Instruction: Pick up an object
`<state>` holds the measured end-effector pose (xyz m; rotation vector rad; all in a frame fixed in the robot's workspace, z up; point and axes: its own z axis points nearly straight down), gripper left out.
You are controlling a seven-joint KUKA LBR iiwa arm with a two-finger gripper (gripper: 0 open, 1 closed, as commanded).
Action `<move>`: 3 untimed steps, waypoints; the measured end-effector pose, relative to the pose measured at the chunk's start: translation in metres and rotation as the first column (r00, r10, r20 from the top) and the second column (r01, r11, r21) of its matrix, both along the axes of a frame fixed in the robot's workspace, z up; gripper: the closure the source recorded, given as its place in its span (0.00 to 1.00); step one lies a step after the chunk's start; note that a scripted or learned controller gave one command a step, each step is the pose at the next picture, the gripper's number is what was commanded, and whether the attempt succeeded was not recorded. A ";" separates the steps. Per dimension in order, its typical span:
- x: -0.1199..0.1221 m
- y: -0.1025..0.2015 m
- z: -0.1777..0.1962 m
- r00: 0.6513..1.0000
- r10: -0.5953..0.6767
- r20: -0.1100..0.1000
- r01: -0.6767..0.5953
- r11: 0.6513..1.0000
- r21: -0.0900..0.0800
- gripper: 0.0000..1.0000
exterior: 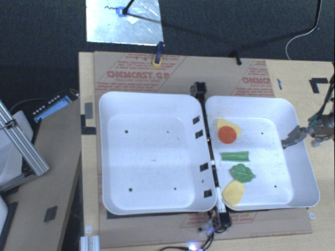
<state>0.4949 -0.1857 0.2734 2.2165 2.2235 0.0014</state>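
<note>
The right bin (282,114) holds several small items along its left side. A red-orange round piece (227,134) lies against a yellow piece (231,124) near the top. Below them lies a green stick (235,156), then a green leafy piece (242,172), then a yellow lump (233,192) at the bin's front left corner. My gripper (291,138) reaches in at the right bin's right rim, apart from all the items, with nothing seen in it.
The left bin (152,150) sits beside the right one, with black clips (204,166) along the shared divider. Both bins rest on a cardboard sheet (172,72). A metal plate (124,13) lies beyond the bench. A cable (303,33) runs at the top right.
</note>
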 end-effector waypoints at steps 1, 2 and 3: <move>-0.009 0.064 -0.075 1.000 0.005 -0.006 -0.005 1.000 0.005 0.00; 0.004 0.102 -0.156 1.000 0.003 -0.008 -0.003 1.000 0.004 0.00; 0.006 0.099 -0.142 1.000 -0.001 0.000 0.001 1.000 0.001 1.00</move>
